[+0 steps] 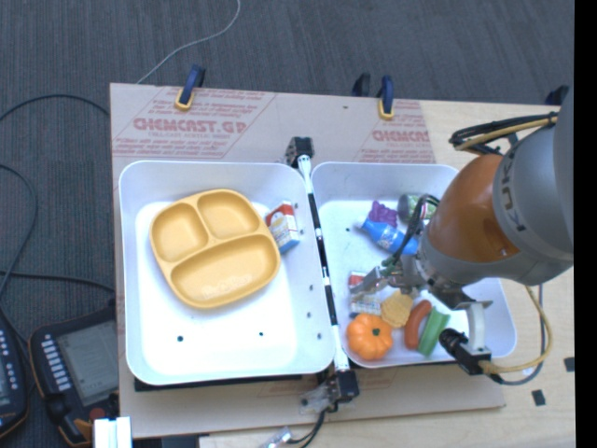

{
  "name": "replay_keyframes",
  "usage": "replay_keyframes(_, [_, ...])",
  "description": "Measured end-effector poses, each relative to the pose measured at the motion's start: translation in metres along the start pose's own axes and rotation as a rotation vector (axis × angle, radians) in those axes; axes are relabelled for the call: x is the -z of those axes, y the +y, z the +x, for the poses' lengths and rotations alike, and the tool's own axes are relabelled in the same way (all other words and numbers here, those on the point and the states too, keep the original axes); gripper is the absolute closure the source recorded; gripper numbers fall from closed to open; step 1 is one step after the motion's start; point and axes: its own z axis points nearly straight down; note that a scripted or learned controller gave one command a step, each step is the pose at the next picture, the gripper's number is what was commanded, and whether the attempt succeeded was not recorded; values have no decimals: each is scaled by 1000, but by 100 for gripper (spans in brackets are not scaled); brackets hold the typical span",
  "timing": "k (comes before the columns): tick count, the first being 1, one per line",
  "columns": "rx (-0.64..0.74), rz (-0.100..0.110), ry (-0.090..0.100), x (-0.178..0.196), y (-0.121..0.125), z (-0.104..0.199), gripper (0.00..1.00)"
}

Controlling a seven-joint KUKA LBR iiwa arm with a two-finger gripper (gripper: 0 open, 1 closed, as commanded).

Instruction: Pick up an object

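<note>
My gripper (384,278) hangs low over the right bin (347,187), at about the bin's centre, and from this slant I cannot tell its state. My grey arm with its orange band covers the bin's three o'clock side.

Nearest the camera, at the bin's seven o'clock corner, sits a small orange pumpkin (369,337), round, ribbed and glossy like plastic. Just beside it at three o'clock lies a pale yellow, biscuit-like disc (397,309), and further that way a red piece (418,325) and a green piece (433,333) lie side by side, both smooth and oblong. A crumpled, shiny wrapper (362,283) with red and white print lies at nine o'clock from my gripper, touching or nearly touching it. Toward twelve o'clock a blue item (390,237) and a purple item (381,214) lie together, and a greenish can-like thing (416,204) stands near the far wall, partly behind my wrist. These things crowd close around my gripper on every side.

In the left bin (135,278) a yellow divided plate (215,247) of matte plastic, with three compartments and rounded corners, lies tilted toward ten o'clock. A small carton (284,227) in red, white and blue stands just at its three o'clock edge.

Farther off, the bench (149,124) shows a brown printed board under both bins, with two clamps (191,84) on its far edge.
</note>
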Motion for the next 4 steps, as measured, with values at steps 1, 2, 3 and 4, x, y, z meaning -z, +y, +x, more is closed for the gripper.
replay_keyframes(1, [2,-2,6,13,3,2,100])
replay_keyframes(2, [2,-1,6,12,3,2,0])
replay_keyframes(3, [2,0,4,0,-7,4,0])
replay_keyframes(4, [0,-1,0,0,-7,6,0])
